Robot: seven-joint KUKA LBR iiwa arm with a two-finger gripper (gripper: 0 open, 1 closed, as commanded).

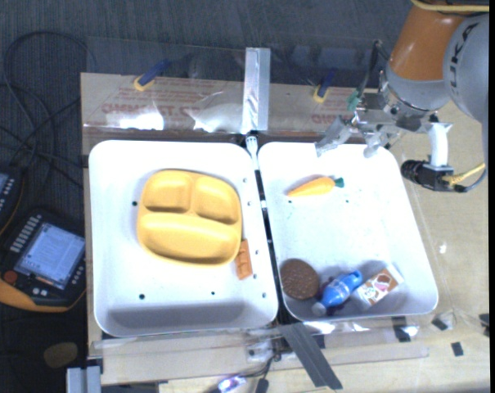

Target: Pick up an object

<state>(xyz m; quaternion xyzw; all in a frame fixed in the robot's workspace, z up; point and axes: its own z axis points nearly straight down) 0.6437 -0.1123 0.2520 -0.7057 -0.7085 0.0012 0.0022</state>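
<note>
Dark grey carpet is lying around a wooden bench (443, 244), and on this bench two shallow white bins are standing side by side, touching along their inner rims. A grey arm (443, 39) with an orange band is reaching in from the right, and its gripper (355, 140) is hanging over the far rim of the right bin (411, 244), near the far left corner of that bin. Its two fingers are standing spread apart, one pointing left and one pointing down toward the bin, and nothing is sitting between them. A toy carrot (312, 187), orange with a small green top, is lying on the floor of the right bin in the far part, near the inner rim; it is resting just below and a little to the left of the gripper, apart from the fingers and not touching them. Along the near edge of the same bin a round brown cookie (299, 278), a small blue bottle (339, 291) and a little carton (376, 287) are lying close together in a row, well apart from the gripper. The left bin (116, 285) is carrying a big yellow divided tray (190, 216), turned upside down as it seems, and a small orange piece (244, 260) is lying beside the tray against the inner rim. A handheld control pendant (34, 256) with cables is resting on the carpet at the left.
</note>
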